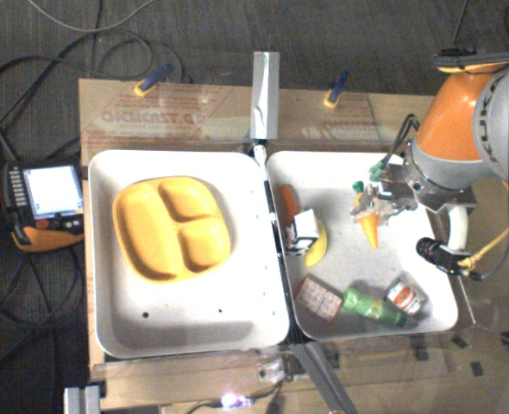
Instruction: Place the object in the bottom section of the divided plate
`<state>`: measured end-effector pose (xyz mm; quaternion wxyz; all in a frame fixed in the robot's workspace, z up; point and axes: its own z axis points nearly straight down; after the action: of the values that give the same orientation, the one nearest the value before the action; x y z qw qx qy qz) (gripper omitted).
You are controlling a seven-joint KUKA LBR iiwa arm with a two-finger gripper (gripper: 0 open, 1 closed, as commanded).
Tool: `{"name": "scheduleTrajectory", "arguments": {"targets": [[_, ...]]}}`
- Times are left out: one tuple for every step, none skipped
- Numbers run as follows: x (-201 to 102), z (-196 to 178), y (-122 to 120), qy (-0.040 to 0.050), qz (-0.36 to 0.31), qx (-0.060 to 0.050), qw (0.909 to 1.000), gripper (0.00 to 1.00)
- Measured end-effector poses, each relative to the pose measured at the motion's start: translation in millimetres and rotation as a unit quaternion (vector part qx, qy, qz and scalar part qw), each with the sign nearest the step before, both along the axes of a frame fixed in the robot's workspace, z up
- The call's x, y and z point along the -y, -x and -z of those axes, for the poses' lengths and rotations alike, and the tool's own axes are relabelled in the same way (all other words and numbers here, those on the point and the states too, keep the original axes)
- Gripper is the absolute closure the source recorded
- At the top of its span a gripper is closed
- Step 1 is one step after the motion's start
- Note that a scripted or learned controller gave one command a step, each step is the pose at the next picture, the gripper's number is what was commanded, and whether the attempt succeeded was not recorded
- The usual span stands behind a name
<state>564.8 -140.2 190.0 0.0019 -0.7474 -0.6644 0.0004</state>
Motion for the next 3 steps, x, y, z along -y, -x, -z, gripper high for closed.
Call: {"name": "scheduleTrajectory", "arguments": {"targets": [[-74,8,-6,0.0012,-0.031,0.000,0.9995,1.00],[-136,8,-71,0.0015,-0.066,0.000,0.9978,1.00],[-217,-38,-46,0.0021,-0.142,0.000,0.9899,1.00]]}}
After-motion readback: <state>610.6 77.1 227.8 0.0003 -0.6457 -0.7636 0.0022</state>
